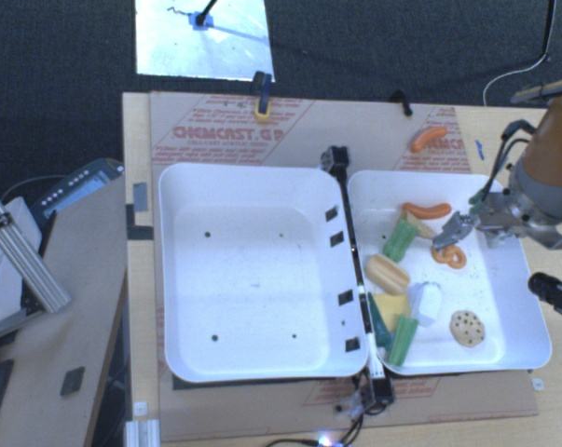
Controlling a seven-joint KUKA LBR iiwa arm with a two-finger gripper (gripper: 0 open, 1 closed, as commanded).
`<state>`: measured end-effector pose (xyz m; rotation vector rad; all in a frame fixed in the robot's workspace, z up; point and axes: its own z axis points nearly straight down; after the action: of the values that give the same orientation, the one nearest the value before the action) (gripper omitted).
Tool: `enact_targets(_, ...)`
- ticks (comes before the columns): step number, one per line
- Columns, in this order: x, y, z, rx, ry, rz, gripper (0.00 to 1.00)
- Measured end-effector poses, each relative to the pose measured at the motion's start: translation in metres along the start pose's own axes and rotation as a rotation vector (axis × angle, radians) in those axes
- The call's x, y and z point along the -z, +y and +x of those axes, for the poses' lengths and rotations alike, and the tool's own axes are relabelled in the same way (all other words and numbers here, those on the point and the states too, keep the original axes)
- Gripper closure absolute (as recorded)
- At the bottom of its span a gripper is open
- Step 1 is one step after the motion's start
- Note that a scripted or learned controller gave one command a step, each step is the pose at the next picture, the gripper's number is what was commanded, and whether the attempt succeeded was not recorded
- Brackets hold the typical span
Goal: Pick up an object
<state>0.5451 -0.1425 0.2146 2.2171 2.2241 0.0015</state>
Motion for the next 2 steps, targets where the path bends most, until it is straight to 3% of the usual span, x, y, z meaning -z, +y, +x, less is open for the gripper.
enact_targets(1,-0.086,0.077,0.046,0.008,0.001,-0.002,0.0)
enact_targets(2,-0.114,0.126,-0.001,0.0,-0.002,-0.007,0.0)
